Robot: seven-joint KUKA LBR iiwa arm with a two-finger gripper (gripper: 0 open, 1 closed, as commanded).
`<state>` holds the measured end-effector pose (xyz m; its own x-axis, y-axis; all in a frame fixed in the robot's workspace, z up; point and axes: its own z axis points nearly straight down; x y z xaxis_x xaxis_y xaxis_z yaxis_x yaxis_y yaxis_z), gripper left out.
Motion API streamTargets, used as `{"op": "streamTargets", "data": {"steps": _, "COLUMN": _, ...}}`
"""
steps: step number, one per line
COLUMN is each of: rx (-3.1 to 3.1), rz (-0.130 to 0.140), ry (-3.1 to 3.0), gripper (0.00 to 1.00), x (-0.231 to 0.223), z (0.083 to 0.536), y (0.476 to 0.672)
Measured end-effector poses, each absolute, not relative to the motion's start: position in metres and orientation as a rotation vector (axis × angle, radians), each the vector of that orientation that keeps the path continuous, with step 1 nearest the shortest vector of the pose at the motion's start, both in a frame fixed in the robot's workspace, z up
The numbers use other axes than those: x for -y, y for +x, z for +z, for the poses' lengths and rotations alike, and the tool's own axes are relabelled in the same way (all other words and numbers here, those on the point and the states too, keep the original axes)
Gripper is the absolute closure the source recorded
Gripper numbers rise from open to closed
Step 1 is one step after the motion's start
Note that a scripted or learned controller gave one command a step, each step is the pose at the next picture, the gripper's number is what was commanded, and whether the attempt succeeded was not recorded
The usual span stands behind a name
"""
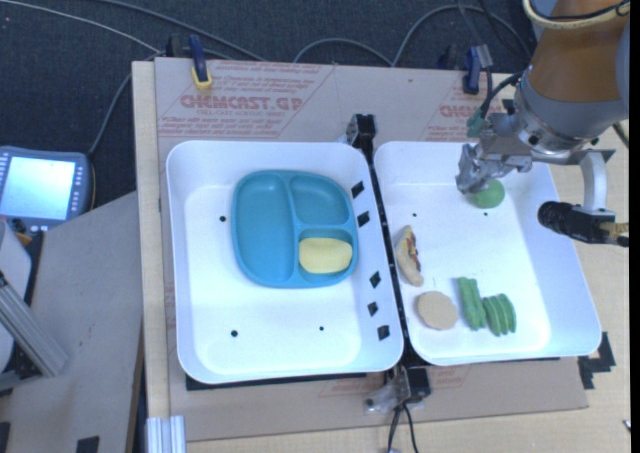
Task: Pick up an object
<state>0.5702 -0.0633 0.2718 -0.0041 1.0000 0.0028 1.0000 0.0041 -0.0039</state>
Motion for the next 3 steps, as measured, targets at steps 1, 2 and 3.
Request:
{"op": "streamTargets", "data": {"steps": 1, "rx": 2.223, "rz": 0.002, "ry": -2.211, "gripper": 1.00, "x": 0.011, "z": 0.251, "y": 0.549}}
{"op": "streamTargets", "data": {"steps": 2, "rx": 2.222, "rz": 0.003, "ry": -2.211, "gripper": 1.00, "x": -0.035, "z": 0.237, "y": 0.518}}
{"op": "streamTargets", "data": {"steps": 3, "rx": 2.223, "rz": 0.003, "ry": -2.212, "gripper": 1.00, "x": -0.080, "z": 0.222, "y": 0.501}}
